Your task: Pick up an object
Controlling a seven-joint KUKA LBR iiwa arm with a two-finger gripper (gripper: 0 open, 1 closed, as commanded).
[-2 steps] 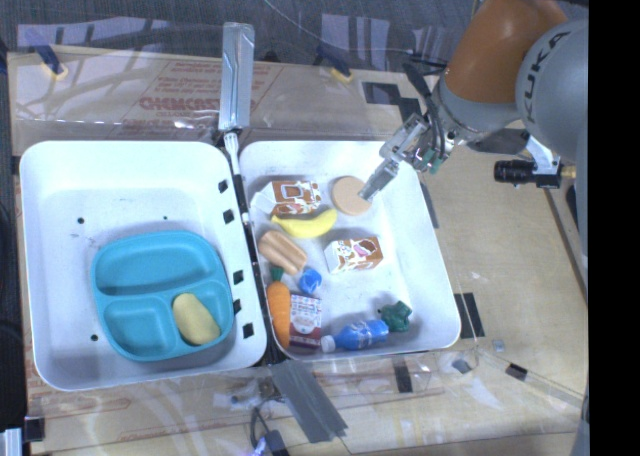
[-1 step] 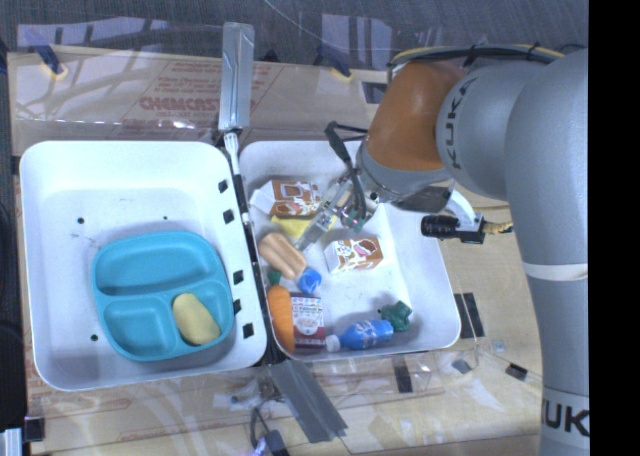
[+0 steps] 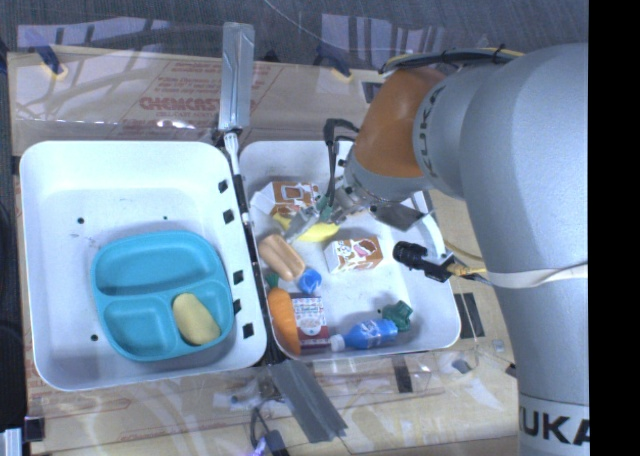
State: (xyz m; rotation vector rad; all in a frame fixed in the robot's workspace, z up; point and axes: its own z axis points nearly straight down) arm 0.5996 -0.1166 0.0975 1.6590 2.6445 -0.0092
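I want the yellow banana (image 3: 318, 233). It lies in the right bin (image 3: 440, 329), near the far side, beside a small carton (image 3: 355, 254). My gripper (image 3: 333, 206) is low over it, I think touching. I cannot tell its grip. The left bin (image 3: 60, 179) holds a blue tray (image 3: 150, 274) with a yellow potato (image 3: 196, 318).

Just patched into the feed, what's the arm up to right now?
The arm's gripper is down in the right bin, at a yellow banana-like piece among the toy food clutter. Whether it has hold of anything is not visible from here. A hot dog, a carrot and a blue bottle lie nearby. In the left bin, a blue tray holds a yellow potato-shaped item.
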